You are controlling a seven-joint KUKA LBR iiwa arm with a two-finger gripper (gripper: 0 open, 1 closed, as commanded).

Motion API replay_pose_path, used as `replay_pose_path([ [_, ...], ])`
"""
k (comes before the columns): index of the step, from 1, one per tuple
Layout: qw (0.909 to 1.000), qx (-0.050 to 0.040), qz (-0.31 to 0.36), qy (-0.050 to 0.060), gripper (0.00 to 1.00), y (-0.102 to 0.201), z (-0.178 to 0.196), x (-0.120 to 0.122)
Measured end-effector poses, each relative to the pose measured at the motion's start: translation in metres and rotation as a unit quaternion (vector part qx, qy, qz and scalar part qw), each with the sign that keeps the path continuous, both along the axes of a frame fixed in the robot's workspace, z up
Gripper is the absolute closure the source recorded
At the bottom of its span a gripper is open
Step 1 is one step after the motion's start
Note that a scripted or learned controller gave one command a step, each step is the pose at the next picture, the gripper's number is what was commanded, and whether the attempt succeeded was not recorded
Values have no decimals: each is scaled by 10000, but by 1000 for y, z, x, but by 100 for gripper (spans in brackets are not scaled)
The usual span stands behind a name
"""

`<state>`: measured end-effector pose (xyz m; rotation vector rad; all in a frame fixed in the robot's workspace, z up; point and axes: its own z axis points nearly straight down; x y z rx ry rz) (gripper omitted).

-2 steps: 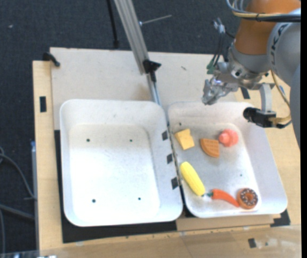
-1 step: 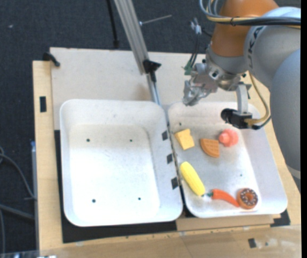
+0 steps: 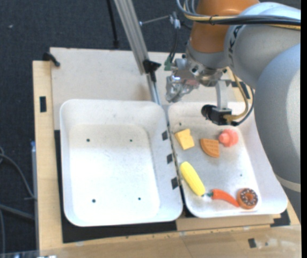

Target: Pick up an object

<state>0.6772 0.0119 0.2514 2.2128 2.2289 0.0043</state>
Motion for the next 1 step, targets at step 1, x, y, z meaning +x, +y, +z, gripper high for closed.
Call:
replay_pose_path([
  [1, 10000, -5, -5, 15, 100, 50, -10, -10],
])
